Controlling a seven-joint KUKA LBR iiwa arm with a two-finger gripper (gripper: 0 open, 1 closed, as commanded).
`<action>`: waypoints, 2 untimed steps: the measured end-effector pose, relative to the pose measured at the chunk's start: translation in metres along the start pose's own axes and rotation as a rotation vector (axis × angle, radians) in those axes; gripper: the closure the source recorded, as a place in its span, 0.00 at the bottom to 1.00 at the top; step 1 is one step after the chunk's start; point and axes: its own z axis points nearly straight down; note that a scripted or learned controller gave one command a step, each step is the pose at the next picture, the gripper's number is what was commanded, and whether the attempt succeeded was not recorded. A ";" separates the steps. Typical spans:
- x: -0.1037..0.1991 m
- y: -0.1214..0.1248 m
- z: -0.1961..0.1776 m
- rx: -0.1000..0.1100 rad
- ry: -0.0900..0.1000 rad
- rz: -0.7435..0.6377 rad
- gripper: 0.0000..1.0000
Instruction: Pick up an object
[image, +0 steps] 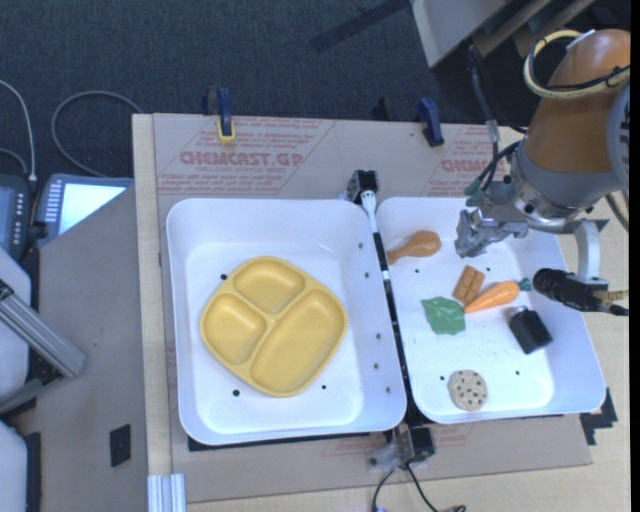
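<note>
My gripper (473, 243) hangs over the back of the right bin (570, 395), just above a small brown cracker (466, 283) and to the right of a tan chicken drumstick (416, 245). An orange carrot (494, 296) lies beside the cracker. A green lettuce leaf (443, 314) sits near the bin's middle, a black block (528, 330) to the right, and a round cookie (467, 389) near the front. Nothing shows between the fingers.
The left bin (190, 300) holds a yellow divided plate (273, 325). A black divider (385, 290) runs between the bins. Blue clamps (224, 104) grip the cardboard base at the back. The arm's grey and orange body fills the upper right.
</note>
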 end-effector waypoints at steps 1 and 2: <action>0.062 -0.003 0.007 0.000 0.001 -0.001 1.00; 0.111 -0.005 0.020 0.002 0.001 -0.001 1.00</action>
